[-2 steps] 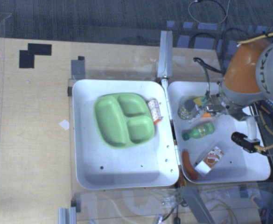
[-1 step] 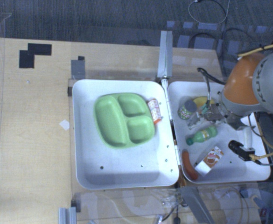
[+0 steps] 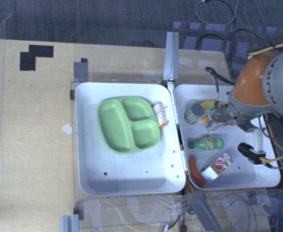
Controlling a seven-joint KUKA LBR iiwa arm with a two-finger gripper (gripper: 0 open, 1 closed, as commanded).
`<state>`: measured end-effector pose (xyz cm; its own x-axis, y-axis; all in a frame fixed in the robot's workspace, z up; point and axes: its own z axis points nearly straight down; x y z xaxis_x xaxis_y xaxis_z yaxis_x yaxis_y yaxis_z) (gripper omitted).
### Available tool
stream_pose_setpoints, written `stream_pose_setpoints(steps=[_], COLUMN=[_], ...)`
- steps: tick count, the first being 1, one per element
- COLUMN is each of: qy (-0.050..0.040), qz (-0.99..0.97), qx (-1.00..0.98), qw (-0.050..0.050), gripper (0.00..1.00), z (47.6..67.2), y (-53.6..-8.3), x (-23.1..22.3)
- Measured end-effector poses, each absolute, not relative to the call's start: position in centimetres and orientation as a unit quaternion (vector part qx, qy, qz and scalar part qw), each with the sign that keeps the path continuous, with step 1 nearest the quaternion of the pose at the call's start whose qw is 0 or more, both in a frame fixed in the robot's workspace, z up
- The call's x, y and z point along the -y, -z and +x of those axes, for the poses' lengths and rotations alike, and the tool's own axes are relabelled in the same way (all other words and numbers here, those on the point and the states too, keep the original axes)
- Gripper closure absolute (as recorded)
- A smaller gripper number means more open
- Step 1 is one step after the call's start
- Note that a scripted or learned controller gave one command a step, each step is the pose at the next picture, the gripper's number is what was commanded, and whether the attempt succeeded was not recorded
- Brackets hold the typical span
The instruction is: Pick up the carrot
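The carrot (image 3: 205, 119) shows as a small orange bit in the right bin (image 3: 269, 180), between a grey-green can (image 3: 195, 114) and my gripper. The gripper (image 3: 216, 118) hangs low over the upper middle of that bin, right against the carrot's right side. Most of the carrot is hidden under the gripper. Whether the carrot lies between the fingers cannot be made out.
A yellow item (image 3: 208, 104) lies just behind the gripper. A green bottle (image 3: 206, 143), a brown sausage (image 3: 194, 171) and a small white and red carton (image 3: 218, 166) lie nearer the front. The left bin (image 3: 90, 178) holds a green divided plate (image 3: 129, 124) and a small packet (image 3: 159, 114).
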<state>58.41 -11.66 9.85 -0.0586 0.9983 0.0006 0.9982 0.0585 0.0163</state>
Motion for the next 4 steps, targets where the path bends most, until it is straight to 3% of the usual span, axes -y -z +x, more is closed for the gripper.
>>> stream_pose_setpoints(steps=[1,2,3,4], qy=[-0.0034,-0.0016,-0.0007,-0.0006], qz=[0.631,0.659,0.546,0.547], qx=[-0.776,-0.752,-0.837,-0.837], qw=[0.006,0.007,0.002,0.002], gripper=[1.0,1.0,1.0,0.0], z=[63.3,54.0,56.6,56.5], y=[-8.9,-9.0,-21.3,-21.2], x=[9.3,16.5,19.4,19.4])
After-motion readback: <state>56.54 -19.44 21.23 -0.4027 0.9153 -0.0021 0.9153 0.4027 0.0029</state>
